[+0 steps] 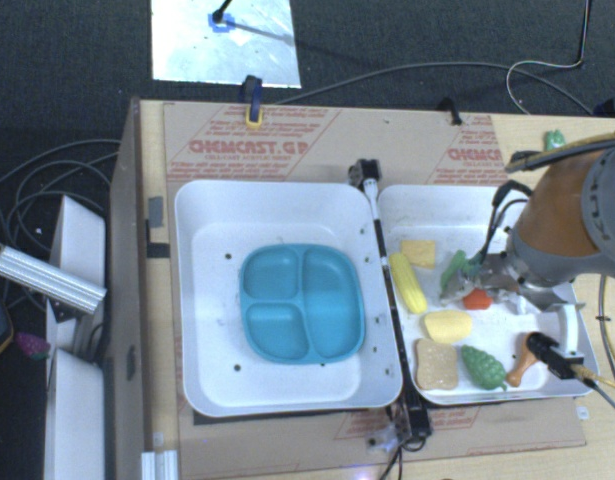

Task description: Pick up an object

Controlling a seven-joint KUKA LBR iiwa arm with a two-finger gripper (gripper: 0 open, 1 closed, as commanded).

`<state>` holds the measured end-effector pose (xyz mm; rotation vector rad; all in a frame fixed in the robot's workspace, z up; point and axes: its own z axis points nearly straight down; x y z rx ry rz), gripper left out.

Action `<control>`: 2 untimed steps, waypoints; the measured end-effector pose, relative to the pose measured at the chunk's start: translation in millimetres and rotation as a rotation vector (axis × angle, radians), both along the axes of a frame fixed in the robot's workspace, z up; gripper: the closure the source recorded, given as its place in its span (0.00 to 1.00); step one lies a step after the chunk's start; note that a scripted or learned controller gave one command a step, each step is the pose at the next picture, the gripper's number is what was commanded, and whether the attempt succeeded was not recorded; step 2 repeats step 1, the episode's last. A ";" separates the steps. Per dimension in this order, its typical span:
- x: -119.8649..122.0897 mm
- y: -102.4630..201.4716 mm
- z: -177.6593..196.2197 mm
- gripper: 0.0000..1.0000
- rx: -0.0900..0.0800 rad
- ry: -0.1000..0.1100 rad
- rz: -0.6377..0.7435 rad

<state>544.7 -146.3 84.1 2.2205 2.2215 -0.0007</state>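
White bins, two, side by side on a tan board (pixel 287 133) with red print. Left bin (pixel 192 258) has one blue divided plate (pixel 302 303) lying flat, roughly centre.

Right bin (pixel 452 208) holds the toy food:
- corn cob (pixel 408 283) along the left wall, near the divider
- yellow block (pixel 419 253) just above the cob
- green piece (pixel 454 268) right of the block, tilted
- red piece (pixel 477 299) just below and right of the green piece
- yellow lump (pixel 448 325) under the red piece, close to it
- bread slice (pixel 437 364) at the front edge, below the lump
- green leafy piece (pixel 484 366) just beside the bread, on its right
- brown piece with an orange end (pixel 524 361) near the front right corner

Arm (pixel 557 218) comes in from the right, orange band over the right bin's far right side. Claw (pixel 487 283) is down low in the right bin, right at the red piece and next to the green piece. Can't tell whether it's open or closed, that part is blurred and partly hidden by the wrist. Can't confirm any grip; the red piece looks to be on the bin floor, contact with the claw unclear.

Dark carpet around the board, cables (pixel 47 168) on the left, shiny sheet (pixel 222 28) at the top
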 end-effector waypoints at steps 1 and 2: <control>1.5 0.4 11.2 1.00 0.000 -0.004 0.002; 1.5 0.4 11.2 1.00 0.000 -0.004 0.002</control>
